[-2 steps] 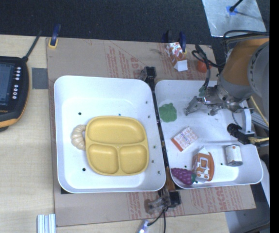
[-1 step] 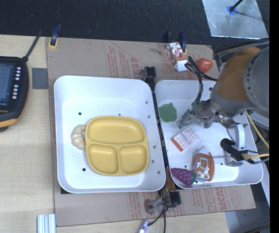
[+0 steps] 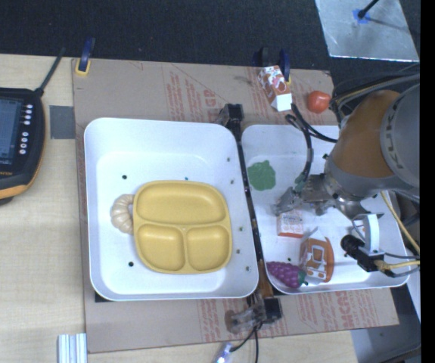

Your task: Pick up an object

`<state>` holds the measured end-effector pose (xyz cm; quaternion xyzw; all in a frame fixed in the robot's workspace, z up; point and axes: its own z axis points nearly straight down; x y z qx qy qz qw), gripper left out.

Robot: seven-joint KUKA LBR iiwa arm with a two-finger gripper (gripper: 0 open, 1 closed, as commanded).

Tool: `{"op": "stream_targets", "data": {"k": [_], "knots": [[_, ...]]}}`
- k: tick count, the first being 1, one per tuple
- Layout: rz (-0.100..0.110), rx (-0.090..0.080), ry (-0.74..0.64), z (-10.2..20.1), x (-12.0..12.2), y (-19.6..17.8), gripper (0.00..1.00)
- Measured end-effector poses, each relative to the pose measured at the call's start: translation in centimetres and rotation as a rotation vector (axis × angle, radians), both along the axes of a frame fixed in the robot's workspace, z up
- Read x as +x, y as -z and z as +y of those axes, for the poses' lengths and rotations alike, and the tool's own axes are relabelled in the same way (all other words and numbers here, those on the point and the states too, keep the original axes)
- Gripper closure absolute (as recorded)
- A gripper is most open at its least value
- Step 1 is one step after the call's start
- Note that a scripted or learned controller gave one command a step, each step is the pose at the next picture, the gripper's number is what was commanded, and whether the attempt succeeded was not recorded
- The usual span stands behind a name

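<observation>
My gripper (image 3: 296,200) is low inside the right bin (image 3: 278,138), just above a small white and red packet (image 3: 291,223). A green leafy piece (image 3: 262,175) lies to its upper left. An orange and brown packet (image 3: 318,259) and a purple bunch of grapes (image 3: 285,273) lie near the bin's front wall. The grey arm with its orange band (image 3: 361,138) covers the right part of that bin.
The left bin (image 3: 104,146) holds a yellow divided plate (image 3: 181,225) with a beige ridged piece (image 3: 122,212) at its left side. Beyond the bins sit a red and white carton (image 3: 275,86) and a small red ball (image 3: 318,100). A teach pendant (image 3: 1,142) lies far left.
</observation>
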<state>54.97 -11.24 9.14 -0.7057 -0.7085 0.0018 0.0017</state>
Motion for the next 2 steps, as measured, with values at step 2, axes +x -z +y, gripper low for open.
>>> {"op": "stream_targets", "data": {"k": [2], "knots": [[-0.003,0.001,-0.002,7.4,-4.0,-13.6,1.0]]}}
